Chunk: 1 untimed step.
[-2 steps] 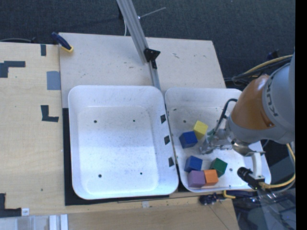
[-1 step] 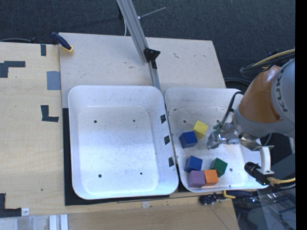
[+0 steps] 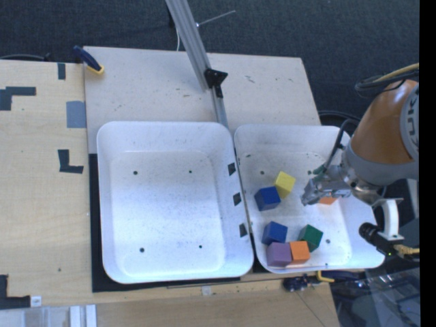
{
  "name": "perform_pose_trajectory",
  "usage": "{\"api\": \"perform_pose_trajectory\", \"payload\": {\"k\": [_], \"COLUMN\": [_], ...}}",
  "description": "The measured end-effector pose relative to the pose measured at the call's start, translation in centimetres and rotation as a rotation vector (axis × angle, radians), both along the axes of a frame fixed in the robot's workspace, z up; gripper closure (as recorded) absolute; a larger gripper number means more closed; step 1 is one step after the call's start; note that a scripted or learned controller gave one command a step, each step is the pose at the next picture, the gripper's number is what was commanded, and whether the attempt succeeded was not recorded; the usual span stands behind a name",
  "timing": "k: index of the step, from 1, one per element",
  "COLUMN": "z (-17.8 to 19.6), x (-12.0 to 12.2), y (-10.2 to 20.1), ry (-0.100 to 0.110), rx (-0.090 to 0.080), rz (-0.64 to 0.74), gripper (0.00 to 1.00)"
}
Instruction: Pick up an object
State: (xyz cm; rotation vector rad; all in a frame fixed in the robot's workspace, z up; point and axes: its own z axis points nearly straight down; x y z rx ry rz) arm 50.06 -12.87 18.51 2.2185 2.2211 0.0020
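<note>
A robot hand (image 3: pixel 319 193) hangs low in the right bin (image 3: pixel 286 138), over a small orange block (image 3: pixel 328 199); whether it grips cannot be told. Lifting straight up should avoid the nearby yellow block (image 3: pixel 285 182).

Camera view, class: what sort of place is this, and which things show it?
Probably a robotics lab bench set up for grasping trials. Clues: two shallow white bins side by side, small coloured blocks such as the yellow one, and a grey-and-orange robot arm reaching in.
</note>
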Motion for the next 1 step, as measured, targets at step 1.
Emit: {"api": "perform_pose_trajectory", "payload": {"k": [1], "z": [1.87], "x": [0.06], "y": [0.02], "ry": [0.002], "rx": [0.0], "rz": [0.0], "gripper": [1.0]}}
